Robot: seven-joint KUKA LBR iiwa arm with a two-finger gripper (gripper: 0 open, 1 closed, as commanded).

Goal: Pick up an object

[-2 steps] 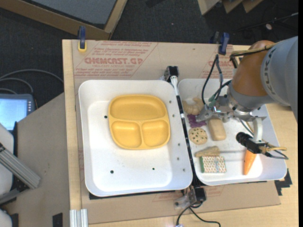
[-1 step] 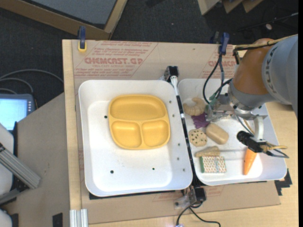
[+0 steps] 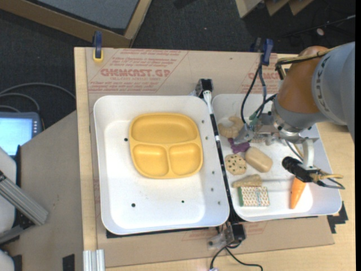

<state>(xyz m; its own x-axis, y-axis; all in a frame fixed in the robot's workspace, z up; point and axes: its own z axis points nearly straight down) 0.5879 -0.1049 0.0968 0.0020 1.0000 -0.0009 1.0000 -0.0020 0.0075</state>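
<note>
Grey arm [image 3: 316,89] over right bin [image 3: 330,205], tool [image 3: 251,131] near purple piece [image 3: 241,147], grip unclear.

Toy carrot [image 3: 296,193], bread roll [image 3: 258,160], cookie [image 3: 235,164] lying in right bin [image 3: 330,205]

Robotics lab: clamped bench [image 3: 169,66], cables [image 3: 254,95].

- Dark grey carpet [image 3: 45,55] is seen around the bench.
- A printed cardboard sheet [image 3: 141,72] is clamped to the bench's far edge by blue clamps [image 3: 98,40].
- A lit screen [image 3: 17,134] is placed at left.
</note>
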